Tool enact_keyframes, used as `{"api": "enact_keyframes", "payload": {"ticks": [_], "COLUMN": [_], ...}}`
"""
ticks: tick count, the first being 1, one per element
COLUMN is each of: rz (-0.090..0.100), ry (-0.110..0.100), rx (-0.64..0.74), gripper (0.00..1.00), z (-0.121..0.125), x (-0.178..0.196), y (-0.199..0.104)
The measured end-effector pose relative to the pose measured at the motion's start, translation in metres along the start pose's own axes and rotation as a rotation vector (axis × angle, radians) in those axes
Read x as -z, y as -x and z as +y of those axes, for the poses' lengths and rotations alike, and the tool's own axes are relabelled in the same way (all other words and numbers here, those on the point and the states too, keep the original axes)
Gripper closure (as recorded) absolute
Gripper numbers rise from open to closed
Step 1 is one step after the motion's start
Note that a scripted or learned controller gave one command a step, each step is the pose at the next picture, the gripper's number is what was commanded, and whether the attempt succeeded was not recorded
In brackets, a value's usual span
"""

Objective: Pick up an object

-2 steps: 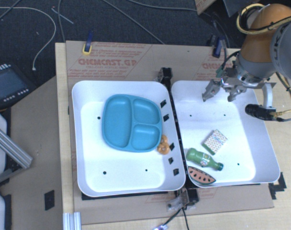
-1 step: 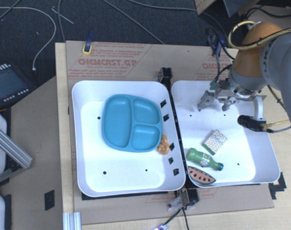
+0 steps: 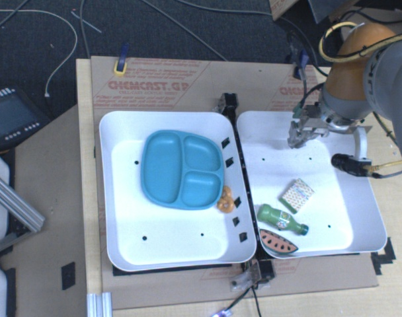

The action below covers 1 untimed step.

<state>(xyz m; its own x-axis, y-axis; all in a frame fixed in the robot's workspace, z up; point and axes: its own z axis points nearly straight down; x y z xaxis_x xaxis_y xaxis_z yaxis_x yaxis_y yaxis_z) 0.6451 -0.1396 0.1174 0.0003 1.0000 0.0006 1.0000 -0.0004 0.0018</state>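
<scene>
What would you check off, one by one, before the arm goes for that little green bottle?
1. Bottle is in the right bin: ok, lying on its side.
2. Gripper is over the same bin: ok, near its far end.
3. Gripper is above the bottle: not ok, it is well away from it.
4. Room around the bottle: not ok, the watermelon slice and patterned box lie close.
5. Fingers open enough: cannot tell.
6. Gripper is free of any object: cannot tell.
</scene>
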Motion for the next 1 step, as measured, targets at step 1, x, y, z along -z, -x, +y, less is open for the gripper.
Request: {"api": "enact_keyframes", "payload": {"ticks": [1], "rz": [-0.001], "ry": [0.004], "rx": [0.001], "gripper": [1.00], "z": [0.0028], "x": [0.0439], "y": [0.0006]}}
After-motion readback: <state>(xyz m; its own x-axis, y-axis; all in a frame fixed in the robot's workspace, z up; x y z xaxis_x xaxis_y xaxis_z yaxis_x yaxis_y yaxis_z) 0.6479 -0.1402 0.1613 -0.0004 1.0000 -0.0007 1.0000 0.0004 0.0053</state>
